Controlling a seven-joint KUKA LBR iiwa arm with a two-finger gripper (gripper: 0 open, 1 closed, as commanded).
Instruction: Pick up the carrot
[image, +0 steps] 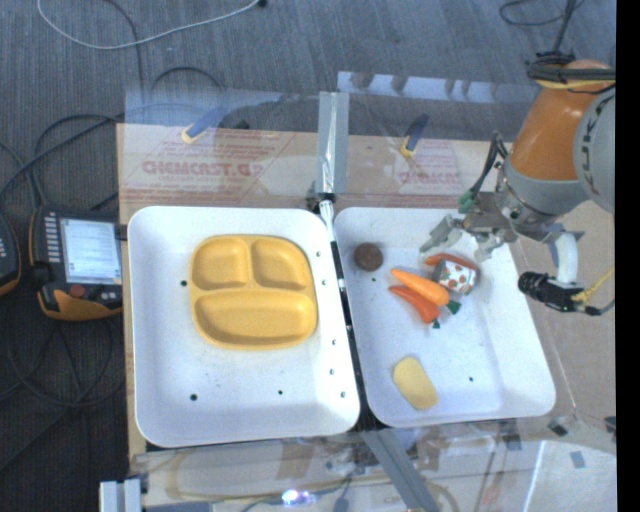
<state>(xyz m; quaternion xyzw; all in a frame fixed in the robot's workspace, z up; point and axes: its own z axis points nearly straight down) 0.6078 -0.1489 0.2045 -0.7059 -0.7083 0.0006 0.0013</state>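
Right bin (520, 390): carrot (420, 289) lies near the middle, slightly toward the far right, long axis running left to right, with what looks like a second orange piece just under it, touching. Green stub at its right end. A small red-and-white object (458, 271) sits just beside the carrot's right end, touching or nearly so; can't tell which.

Hand (470, 236) hovers above the bin's far right corner, beyond the carrot and the red-and-white object. Fingers (438, 238) look spread wide, nothing between them. Carrot not held; it rests on the bin floor.

Other items in the same bin: brown ball (368, 257) toward the far left, well apart from the carrot; pale yellow lump (414, 383) near the front edge. Left bin (160, 400) carries a yellow tray (254, 290), not involved.

Step in hand, as I judge it: approach, before descent.

Risks:
- The red-and-white object lies between hand and carrot. A straight drop from here would likely close on it, or on both.
- Crowding at the carrot's right end could catch a finger and shove the carrot aside.
- Carrot is slim and tapered. Closing along its length rather than across would likely let it slip or roll out.
- If two orange pieces are stacked, the grip may take only one, or pinch neither cleanly.
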